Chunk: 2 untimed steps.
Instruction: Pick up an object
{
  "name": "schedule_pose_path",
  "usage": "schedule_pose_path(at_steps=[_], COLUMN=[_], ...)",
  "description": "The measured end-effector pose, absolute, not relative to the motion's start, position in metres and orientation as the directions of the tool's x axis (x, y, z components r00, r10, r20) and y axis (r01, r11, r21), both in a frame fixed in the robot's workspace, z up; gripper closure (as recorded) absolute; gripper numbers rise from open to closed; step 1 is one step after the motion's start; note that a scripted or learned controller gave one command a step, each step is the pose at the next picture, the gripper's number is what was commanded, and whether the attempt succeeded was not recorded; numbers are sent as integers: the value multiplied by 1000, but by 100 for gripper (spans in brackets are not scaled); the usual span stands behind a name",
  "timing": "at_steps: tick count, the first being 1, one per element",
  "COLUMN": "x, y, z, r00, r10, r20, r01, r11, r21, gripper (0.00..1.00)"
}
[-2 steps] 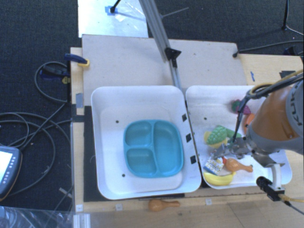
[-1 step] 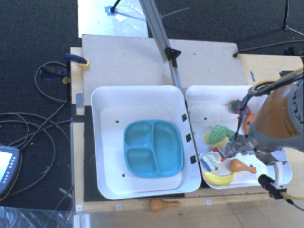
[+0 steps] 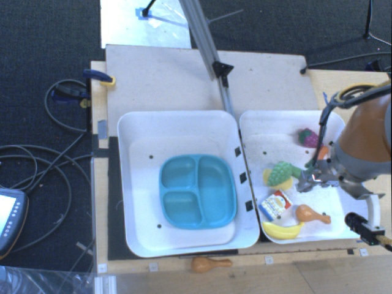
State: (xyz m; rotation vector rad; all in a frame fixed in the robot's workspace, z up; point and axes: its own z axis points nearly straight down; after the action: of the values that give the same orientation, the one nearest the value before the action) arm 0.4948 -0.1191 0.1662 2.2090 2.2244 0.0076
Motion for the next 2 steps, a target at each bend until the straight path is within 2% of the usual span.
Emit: schedule_pose_path(at_steps=[1,2], x=[497,506], y=[-119,-58], z=[220,222], r00=[-7,-13], r10=[1000,1000], r20=[-2,2], r01=[1000,1000], r11=[7,13], r21=[9,3], gripper=[100,100])
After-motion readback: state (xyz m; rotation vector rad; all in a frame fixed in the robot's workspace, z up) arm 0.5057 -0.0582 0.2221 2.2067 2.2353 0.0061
